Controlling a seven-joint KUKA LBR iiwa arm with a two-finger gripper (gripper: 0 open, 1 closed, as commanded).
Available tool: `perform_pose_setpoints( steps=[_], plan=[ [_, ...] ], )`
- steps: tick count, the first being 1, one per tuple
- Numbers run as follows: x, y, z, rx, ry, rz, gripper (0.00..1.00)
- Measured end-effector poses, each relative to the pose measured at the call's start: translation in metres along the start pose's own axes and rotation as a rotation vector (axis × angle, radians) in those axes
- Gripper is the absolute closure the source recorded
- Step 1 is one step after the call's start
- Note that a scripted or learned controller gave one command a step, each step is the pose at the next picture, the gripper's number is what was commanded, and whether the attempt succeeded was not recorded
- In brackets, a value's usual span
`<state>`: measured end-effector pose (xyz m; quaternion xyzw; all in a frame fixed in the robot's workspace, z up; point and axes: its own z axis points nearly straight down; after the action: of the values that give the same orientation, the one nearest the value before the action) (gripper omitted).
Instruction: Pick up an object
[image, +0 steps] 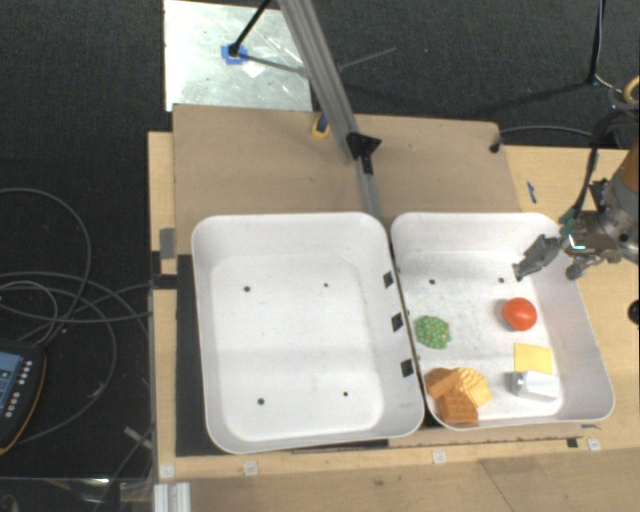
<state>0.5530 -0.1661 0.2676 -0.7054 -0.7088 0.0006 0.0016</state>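
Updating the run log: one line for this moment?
gripper: open, above right bin | holding: nothing | nearest: red ball

I am reaching in from the right edge, my wrist hanging low, my gripper (553, 260) pointing left with its two dark fingers (530, 260) spread apart, gripping nothing.

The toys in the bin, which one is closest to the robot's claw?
The red ball. It lies just below the gripper, while the others lie farther off.
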Motion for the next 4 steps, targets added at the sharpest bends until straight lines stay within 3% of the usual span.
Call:
perform_pose_setpoints(
  steps=[1,4],
  plan=[
    [0.0,0.001,-0.002,-0.004,-0.001,0.001,0.0],
    [0.006,0.002,0.151,-0.004,0.0,0.003,0.0]
  ],
)
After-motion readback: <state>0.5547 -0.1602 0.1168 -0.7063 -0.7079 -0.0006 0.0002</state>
